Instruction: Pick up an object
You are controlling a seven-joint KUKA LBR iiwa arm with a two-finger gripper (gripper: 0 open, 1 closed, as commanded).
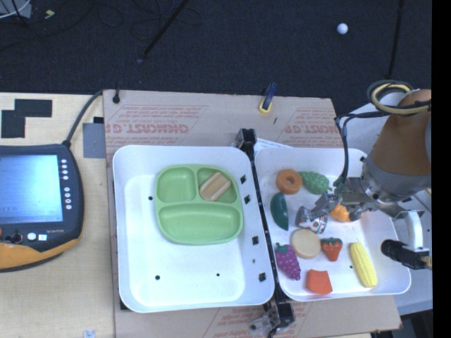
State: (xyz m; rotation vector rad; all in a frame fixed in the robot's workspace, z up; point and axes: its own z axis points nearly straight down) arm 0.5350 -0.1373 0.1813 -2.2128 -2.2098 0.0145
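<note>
Desk (176,118) carried two white bins side by side. Left bin (141,273) held a green divided plate (197,206), with a tan block (215,185) in its upper right compartment. Right bin (394,280) held toy food: corn cob (363,263) at lower right, purple grapes (287,260), dark green vegetable (279,210), light green one (314,182), round beige slice (306,243), orange ring (288,182), orange-red block (318,282), strawberry (331,248). Arm (398,153) reached in from right. Tool (315,217) sat low in right bin, just above the beige slice; open or closed, cannot tell. A small orange piece (341,213) lay just beside it.
</note>
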